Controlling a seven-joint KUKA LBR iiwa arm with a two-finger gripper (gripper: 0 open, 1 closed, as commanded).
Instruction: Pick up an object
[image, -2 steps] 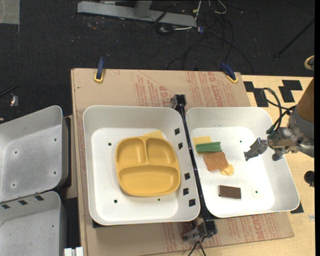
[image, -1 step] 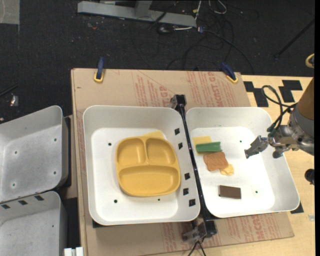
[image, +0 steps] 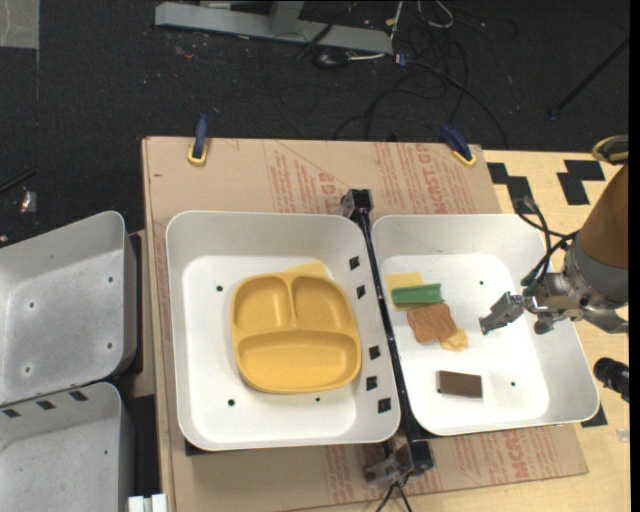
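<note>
- Two shallow white plastic bins sit side by side on the cardboard-covered tabletop (image: 300, 165). The left bin (image: 195, 300) carries a yellow divided plastic tray (image: 296, 334); the right bin (image: 520, 400) has the small loose items.
- Loose items in the right bin, all lying flat: a green rectangular bar (image: 416, 294) resting on a pale yellow flat block (image: 402, 280), a tan-brown flat irregular piece (image: 431, 322) w/ a small yellow lump (image: 455, 341) touching its lower right edge, and a dark brown rectangular block (image: 459, 384) apart from the rest, nearer the front wall.
- Bins prob. keep the pieces corralled so the arm can reach in from the right w/o chasing them.
- The grey arm's hand (image: 500, 315) hangs over the right bin's bare floor, just right of the tan piece. Nothing sits between its fingers; can't tell if they're spread or closed, too dark and small.
- No single target is named. Closest candidate is the tan piece: its long axis runs roughly up-down in the view, slightly tilted.
- Green bar: long axis left-right, near level. Brown block: also left-right, and isolated, so likely the cleaner grab.
- I'd say pick not yet started; hand must shift left and drop.
</note>
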